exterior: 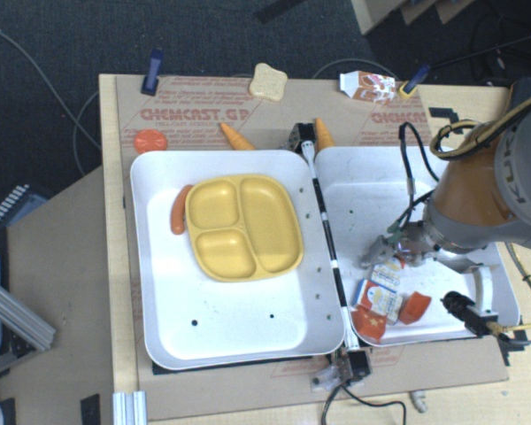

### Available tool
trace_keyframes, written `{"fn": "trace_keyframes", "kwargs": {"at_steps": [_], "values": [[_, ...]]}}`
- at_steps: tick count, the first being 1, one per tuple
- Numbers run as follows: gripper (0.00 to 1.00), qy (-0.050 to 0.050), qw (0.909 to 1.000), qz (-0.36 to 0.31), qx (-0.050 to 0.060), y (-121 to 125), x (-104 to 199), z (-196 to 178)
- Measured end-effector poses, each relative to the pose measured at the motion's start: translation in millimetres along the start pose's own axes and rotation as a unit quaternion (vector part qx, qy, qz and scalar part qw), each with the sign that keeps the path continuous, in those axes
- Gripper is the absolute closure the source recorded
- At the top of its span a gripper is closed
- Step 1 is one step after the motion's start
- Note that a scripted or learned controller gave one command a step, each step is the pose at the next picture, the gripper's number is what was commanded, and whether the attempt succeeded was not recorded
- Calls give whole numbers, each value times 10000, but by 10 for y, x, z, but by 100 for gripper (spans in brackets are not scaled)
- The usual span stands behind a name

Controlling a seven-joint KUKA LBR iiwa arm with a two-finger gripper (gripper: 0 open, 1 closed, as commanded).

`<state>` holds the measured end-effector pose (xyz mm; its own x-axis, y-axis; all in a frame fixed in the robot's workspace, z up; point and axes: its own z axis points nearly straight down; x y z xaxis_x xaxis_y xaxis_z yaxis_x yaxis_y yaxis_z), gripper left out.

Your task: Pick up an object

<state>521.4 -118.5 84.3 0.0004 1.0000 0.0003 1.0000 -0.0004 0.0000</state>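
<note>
White plastic lines both bins; the right bin (354, 175) holds the likely targets, a small carton (382, 292) and a red piece (415, 307) just beside it, both near that bin's front edge. A second red piece (369, 325) lies at the carton's lower end, touching it or nearly so. The carton's long axis runs from the bin's front-left corner up toward its middle, tilted slightly right.

The gripper (398, 244) sits at the end of the arm (478, 193), which reaches in from the table's right side. It hangs just above the carton's upper end, so the carton lies frontward and a little left of it. Whether the jaws are spread or pressed together cannot be told; wrist and cables blur that spot, and nothing is seen between them.

The left bin (150, 264) carries a yellow tray (244, 227) and a sausage (177, 211) against the tray's left side, well apart from the arm.

A short move toward the front edge would likely centre the jaws across the carton's narrow width.
</note>
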Motion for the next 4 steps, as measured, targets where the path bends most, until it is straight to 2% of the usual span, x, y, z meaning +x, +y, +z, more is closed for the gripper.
{"fn": "trace_keyframes", "kwargs": {"at_steps": [1,2,3,4], "values": [[0,0,10000,9,11,-431,-391,-1],[0,-9,10000,-7,-18,432,-529,-1195],[0,4,10000,0,17,-376,-227,-494],[0,1,10000,7,9,-430,-436,3]]}}
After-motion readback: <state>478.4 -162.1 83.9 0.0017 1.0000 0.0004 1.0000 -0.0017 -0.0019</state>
